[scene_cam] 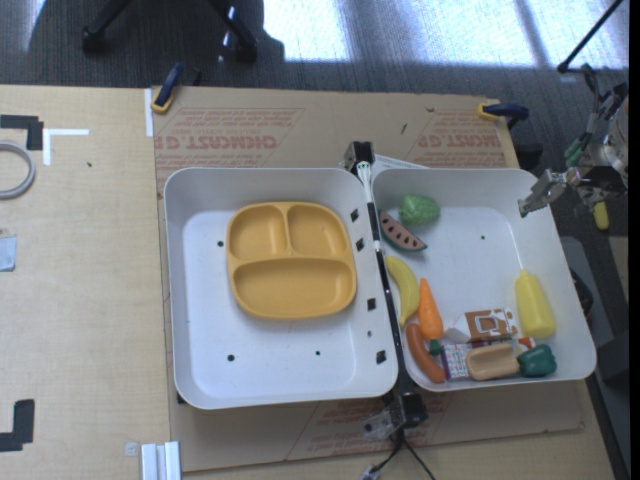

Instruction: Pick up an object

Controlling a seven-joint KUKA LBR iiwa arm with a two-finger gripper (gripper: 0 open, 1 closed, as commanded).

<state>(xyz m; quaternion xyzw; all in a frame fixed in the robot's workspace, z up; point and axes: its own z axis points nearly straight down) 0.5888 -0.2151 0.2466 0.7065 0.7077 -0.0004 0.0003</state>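
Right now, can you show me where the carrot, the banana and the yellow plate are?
carrot (429, 311), camera view, middle of its orange body.
banana (404, 282), camera view, middle of its yellow curve.
yellow plate (292, 284), camera view, floor of its big front compartment.

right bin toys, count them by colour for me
Green: 2, a lumpy green vegetable and a green pepper
Yellow: 2, a banana and a yellow bottle
Orange: 2, a carrot and a sausage
Other: 3, watermelon slice, printed carton, tan bread
Total: 9
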